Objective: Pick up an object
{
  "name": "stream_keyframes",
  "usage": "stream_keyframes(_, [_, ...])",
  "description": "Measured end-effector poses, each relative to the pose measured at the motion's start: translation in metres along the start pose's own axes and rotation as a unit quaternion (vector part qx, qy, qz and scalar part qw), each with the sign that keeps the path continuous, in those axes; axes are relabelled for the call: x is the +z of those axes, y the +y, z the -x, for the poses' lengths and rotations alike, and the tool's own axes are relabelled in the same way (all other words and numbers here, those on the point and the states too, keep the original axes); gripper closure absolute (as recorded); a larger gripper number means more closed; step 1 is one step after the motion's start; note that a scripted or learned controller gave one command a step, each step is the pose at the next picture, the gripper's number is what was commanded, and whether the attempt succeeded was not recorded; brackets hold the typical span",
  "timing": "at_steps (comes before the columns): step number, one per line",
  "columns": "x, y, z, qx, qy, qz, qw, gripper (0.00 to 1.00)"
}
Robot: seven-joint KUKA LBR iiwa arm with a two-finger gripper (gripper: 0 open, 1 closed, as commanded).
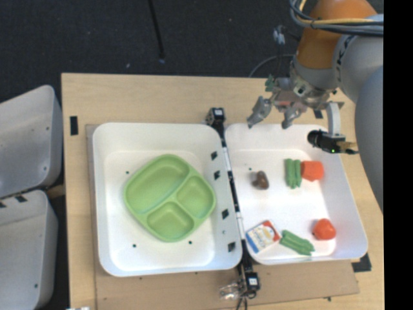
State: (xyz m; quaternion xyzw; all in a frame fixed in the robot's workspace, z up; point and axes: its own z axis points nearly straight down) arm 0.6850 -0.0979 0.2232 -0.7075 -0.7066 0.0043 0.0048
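My gripper hangs over the far edge of the right bin, its two grey fingers spread apart with nothing between them. Below it in that bin lie a small brown lump, a green pod beside an orange-red block, a red round piece, another green pod and a white-and-blue packet at the near left corner. The brown lump is the closest object to the gripper, well toward the near side of it.
The left bin holds a green divided plate. A black-clipped divider runs between the bins. Grey chair parts stand off the bench's left side. A cable crosses the dark floor behind.
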Motion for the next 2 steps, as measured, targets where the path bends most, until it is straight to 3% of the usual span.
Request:
stream_keyframes(1, [-0.009, 0.002, 0.000, -0.001, 0.000, 0.007, 1.0000, 0.00])
stream_keyframes(2, [0.033, 0.004, 0.004, 0.000, -0.001, 0.005, 1.0000, 0.00])
